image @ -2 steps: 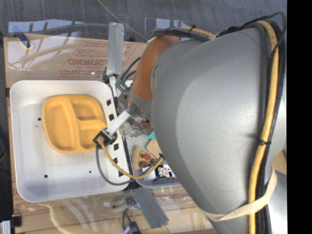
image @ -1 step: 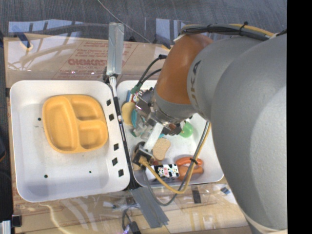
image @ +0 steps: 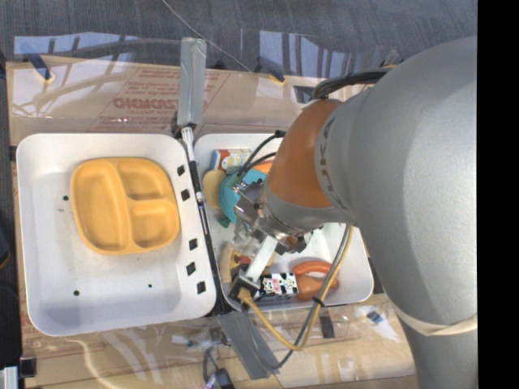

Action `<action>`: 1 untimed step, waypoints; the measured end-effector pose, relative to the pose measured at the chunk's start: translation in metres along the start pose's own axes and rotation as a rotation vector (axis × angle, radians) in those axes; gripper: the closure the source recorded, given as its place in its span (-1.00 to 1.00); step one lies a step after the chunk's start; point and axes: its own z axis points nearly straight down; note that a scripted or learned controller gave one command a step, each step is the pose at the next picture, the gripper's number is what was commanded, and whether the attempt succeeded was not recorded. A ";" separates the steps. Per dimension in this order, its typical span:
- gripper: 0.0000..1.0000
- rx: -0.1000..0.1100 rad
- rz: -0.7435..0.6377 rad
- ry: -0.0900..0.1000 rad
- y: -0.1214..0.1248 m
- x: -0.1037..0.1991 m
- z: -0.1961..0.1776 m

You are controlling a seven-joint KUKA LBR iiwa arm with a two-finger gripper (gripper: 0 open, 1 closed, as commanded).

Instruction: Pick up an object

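Observation:
My arm reaches down into the right bin (image: 362, 287) and covers most of it. The gripper (image: 247, 250) is low over the bin's left middle, among the objects, hidden under the wrist. Around it I see a teal bowl-like item (image: 233, 194), a tan rounded piece (image: 212, 186) by the left wall, an orange item (image: 312, 272) at the front right, and a small white card with dark print (image: 280, 284) near the front edge. Nothing is visibly held.
The left bin (image: 49, 298) holds a yellow divided plate (image: 126, 203) in its upper middle. A divider with black clips (image: 195, 217) separates the bins. Cardboard and clear plastic lie behind the bins, with tape at the front.

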 end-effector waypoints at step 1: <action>1.00 -0.002 0.420 0.005 -0.026 0.061 -0.021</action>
